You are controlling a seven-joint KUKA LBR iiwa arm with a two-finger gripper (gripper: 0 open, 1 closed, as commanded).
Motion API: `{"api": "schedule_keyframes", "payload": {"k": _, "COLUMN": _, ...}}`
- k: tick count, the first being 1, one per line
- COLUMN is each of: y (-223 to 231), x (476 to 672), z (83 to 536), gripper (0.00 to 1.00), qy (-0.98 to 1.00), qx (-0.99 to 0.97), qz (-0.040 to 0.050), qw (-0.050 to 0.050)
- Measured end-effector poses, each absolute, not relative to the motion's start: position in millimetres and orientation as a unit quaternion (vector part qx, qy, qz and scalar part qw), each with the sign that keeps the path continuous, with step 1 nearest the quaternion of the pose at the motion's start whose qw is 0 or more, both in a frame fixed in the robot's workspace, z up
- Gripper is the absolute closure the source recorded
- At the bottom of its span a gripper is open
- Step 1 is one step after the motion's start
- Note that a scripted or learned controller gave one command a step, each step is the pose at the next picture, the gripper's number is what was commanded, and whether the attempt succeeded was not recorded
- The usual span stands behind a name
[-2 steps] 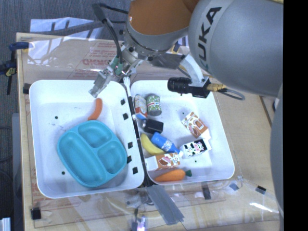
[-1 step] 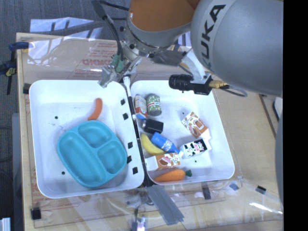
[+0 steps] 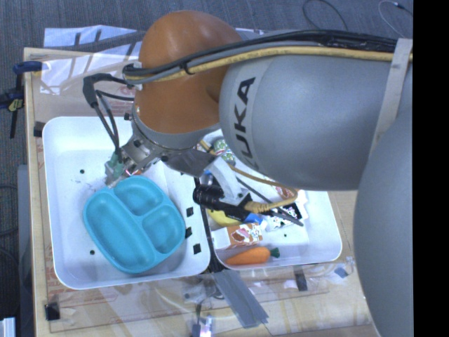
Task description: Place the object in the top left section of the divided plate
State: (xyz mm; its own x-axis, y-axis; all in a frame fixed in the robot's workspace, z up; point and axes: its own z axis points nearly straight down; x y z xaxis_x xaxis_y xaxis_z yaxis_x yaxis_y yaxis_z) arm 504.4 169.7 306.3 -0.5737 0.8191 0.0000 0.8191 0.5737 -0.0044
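Note:
A teal divided plate (image 3: 133,225) with three sections lies in the left white bin (image 3: 59,188), turned at an angle. My gripper (image 3: 121,164) hangs low just beyond the plate's upper-left rim, right above the bin floor. A small greenish thing (image 3: 112,167) shows at the gripper's tip, touching or nearly touching the plate's edge; whether it is held is not visible. The plate's sections look bare. The big grey arm and its orange band (image 3: 182,69) hide the back of both bins.
The right bin (image 3: 326,241) holds a carrot (image 3: 247,256) at its front, a yellow item (image 3: 223,217), a printed packet (image 3: 247,234) and other small things partly under the arm. Black cables (image 3: 102,114) loop over the left bin. Grey tape (image 3: 238,297) lies on the bench front.

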Motion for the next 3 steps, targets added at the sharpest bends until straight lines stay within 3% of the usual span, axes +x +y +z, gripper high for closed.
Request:
{"api": "schedule_keyframes", "payload": {"k": 1, "y": 169, "x": 504.6, "z": 306, "gripper": 0.00, "qy": -0.887, "qx": -0.462, "qz": 0.0018, "qw": 0.001}}
{"api": "schedule_keyframes", "payload": {"k": 2, "y": 198, "x": 476.0, "z": 444, "gripper": 0.00, "qy": -0.916, "qx": -0.402, "qz": -0.0005, "qw": -0.001}}
{"api": "schedule_keyframes", "payload": {"k": 3, "y": 200, "x": 475.8, "z": 454, "gripper": 1.00, "qy": -0.917, "qx": -0.398, "qz": 0.0000, "qw": 0.000}}
